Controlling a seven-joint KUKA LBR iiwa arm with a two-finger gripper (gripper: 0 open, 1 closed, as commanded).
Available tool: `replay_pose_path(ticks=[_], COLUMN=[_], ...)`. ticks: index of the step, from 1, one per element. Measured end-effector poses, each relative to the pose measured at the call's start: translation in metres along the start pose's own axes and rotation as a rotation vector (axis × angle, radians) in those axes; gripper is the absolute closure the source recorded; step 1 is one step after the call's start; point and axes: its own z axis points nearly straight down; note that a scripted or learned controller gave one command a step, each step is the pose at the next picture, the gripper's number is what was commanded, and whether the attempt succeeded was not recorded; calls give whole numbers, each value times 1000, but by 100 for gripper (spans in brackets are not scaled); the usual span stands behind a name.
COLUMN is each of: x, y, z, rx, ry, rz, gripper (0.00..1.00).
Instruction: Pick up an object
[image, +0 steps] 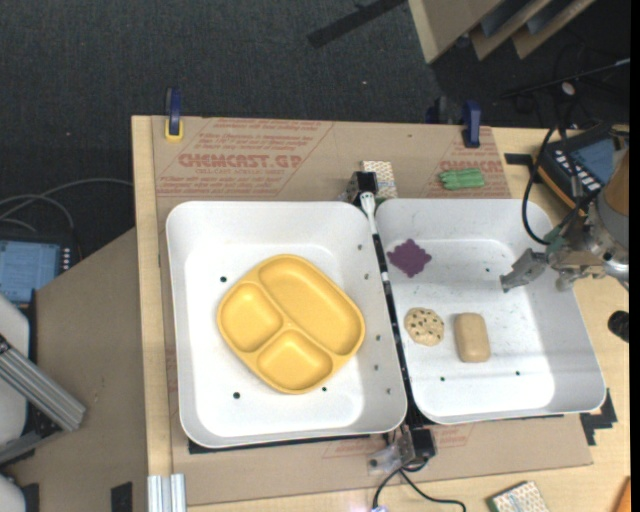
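Observation:
The right white bin (560, 395) holds three small things. A purple flat piece (409, 257) lies near its back left corner. A round chocolate-chip cookie (424, 326) sits by the left wall, and a tan oblong piece like a bread roll (472, 336) lies just to its right. My gripper (538, 279) hangs over the right side of this bin, open, with nothing between its fingers. It is to the right of and behind the tan piece, well apart from all three.
A yellow three-compartment plate (289, 322) fills the middle of the left white bin (195, 240). A green object (460, 180) lies on the bench behind the right bin. Cables and a device (575, 165) crowd the far right.

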Motion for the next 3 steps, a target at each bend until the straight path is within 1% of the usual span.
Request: replay_pose_path(ticks=[1,2,3], x=[38,35,35], y=[-11,-8,-8], z=[89,73,74], rx=[9,-3,-2], ry=[5,-1,-1], rz=[-3,0,1], gripper=[0,100,0])
